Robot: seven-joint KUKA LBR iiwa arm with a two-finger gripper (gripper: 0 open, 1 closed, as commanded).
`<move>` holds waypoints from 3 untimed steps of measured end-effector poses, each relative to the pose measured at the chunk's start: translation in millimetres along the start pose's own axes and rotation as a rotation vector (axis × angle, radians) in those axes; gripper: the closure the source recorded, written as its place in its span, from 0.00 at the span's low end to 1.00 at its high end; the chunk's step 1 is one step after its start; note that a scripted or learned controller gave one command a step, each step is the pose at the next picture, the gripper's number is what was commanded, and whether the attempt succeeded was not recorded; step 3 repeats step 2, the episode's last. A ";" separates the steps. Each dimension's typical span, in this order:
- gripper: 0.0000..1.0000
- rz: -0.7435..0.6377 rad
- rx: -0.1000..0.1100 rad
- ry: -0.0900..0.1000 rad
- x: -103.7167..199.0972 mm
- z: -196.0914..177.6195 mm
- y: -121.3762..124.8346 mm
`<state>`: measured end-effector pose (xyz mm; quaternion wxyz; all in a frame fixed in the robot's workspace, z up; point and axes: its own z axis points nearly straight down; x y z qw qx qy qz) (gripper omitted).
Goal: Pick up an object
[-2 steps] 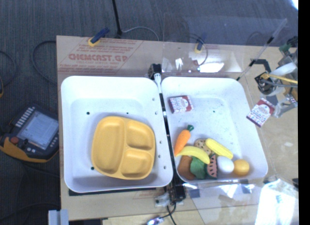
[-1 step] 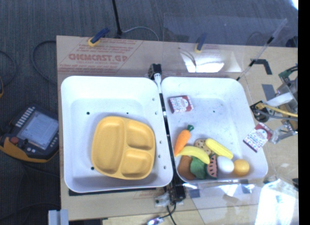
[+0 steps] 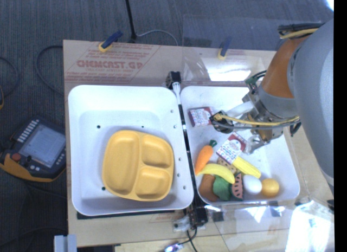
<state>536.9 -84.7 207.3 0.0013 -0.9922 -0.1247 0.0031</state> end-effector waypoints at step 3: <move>1.00 -0.096 -0.002 0.000 64.2 -72.5 6.4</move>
